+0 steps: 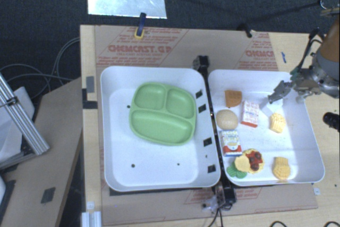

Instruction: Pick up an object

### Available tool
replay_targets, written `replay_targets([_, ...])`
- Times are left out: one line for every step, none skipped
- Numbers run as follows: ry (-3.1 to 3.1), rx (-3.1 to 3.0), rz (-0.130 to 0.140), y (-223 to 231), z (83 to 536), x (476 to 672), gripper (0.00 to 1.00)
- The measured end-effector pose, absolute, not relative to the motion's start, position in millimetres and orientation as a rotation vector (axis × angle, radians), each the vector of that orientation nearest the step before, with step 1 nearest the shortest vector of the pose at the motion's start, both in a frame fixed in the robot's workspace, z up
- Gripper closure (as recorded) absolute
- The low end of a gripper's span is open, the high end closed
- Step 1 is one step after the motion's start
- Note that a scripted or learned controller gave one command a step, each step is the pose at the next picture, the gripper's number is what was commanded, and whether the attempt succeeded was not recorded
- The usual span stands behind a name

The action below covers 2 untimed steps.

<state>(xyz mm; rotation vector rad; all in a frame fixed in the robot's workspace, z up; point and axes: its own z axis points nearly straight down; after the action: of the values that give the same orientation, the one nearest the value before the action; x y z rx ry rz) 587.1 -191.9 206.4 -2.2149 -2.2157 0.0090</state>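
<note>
We see the gripper (277, 94) hovering above the right bin (308, 138), near the red-and-white packet (250, 114) and yellow corn piece (277, 123); its fingers look empty, though we cannot tell their spread

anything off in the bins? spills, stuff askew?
Nothing spilled or damaged. The green divided plate lies flat but skewed in the left bin. The toy foods sit scattered inside the right bin; the gripper hovers above its far side.

"CHEMCAST GP" printed red, upside down, on brown board (143, 45) under bins.
</note>
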Motion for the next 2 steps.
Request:
replay_targets([-2.226,-2.219,-0.001,-192,213,590.0,0.0])
replay_targets([-2.222,-2.219,0.001,-199,165,595.6,0.0])
